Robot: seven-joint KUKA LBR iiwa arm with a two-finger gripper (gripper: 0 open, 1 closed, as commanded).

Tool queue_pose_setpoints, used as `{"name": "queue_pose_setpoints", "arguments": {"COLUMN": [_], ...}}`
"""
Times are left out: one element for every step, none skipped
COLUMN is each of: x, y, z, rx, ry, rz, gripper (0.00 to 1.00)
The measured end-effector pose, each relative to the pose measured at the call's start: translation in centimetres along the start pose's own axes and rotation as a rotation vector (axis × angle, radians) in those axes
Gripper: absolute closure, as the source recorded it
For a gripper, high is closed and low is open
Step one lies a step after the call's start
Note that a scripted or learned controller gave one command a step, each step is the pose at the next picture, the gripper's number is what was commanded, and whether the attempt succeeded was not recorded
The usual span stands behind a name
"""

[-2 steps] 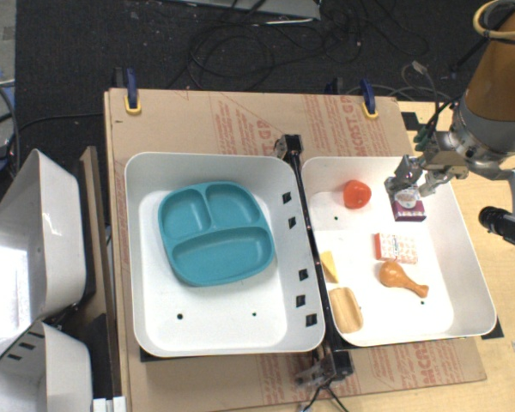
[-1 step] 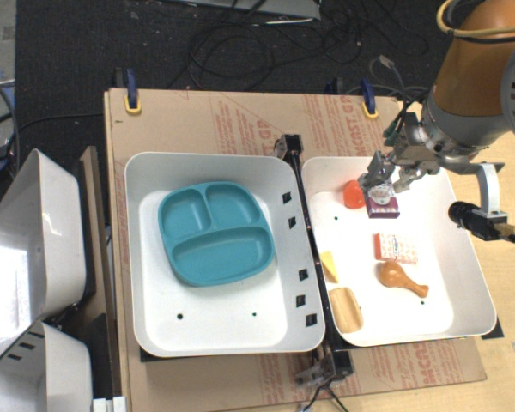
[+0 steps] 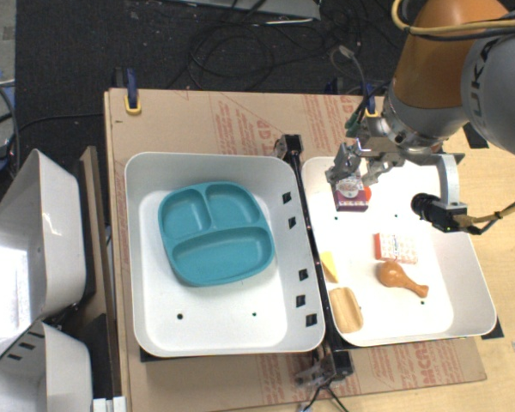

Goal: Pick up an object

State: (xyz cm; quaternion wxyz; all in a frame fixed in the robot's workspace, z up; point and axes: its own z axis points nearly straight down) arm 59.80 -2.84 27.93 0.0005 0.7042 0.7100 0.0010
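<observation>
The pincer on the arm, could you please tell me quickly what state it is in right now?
Pincer: over the right bin, right at a small purple-and-red box; open or shut cannot be told.

Teal plate [image 3: 215,233], white bins [image 3: 146,256]

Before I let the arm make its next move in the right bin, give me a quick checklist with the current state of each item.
1. Gripper is over the right bin: ok.
2. A target lies under it: ok, the small red and white box sits just below the gripper.
3. Box is held between the fingers: cannot tell; the wrist hides the contact.
4. Neighbours stand apart from the box: ok; the red and white packet, toy drumstick, yellow piece and bread roll all lie nearer the camera.
5. Left bin out of the way: ok; the teal divided plate lies there, across the divider.
</observation>
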Motion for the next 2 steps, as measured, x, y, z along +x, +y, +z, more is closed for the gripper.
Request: {"name": "queue_pose_setpoints", "arguments": {"x": [6.0,11.2], "y": [0.3,0.4], "z": [0.4,2.5], "rx": [0.002,0.005], "ry": [0.001,0.000], "rz": [-0.001,0.000], "gripper": [1.00,1.00]}}
